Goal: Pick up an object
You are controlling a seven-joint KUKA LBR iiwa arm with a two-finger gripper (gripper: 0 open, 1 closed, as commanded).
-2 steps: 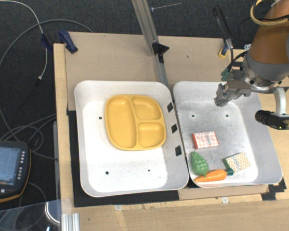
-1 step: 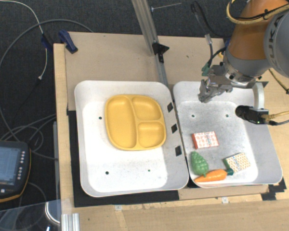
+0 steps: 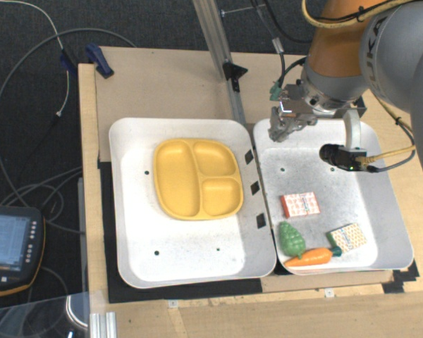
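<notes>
The right bin (image 3: 381, 210) holds a small red-and-white box (image 3: 300, 204) near its middle. Along its near edge lie a green toy vegetable (image 3: 292, 239), an orange carrot (image 3: 311, 257) and a yellow-and-blue packet (image 3: 347, 237). My gripper (image 3: 282, 127) hangs over the far left corner of the right bin, well away from all of these. Nothing shows in its grasp.
A yellow three-part plate (image 3: 197, 178) lies in the left bin (image 3: 130, 210). A slanted metal pole (image 3: 218, 41) rises behind the bins near my gripper. A black part on a cable (image 3: 338, 155) hangs off the arm over the right bin. A tablet (image 3: 10, 241) sits at the far left.
</notes>
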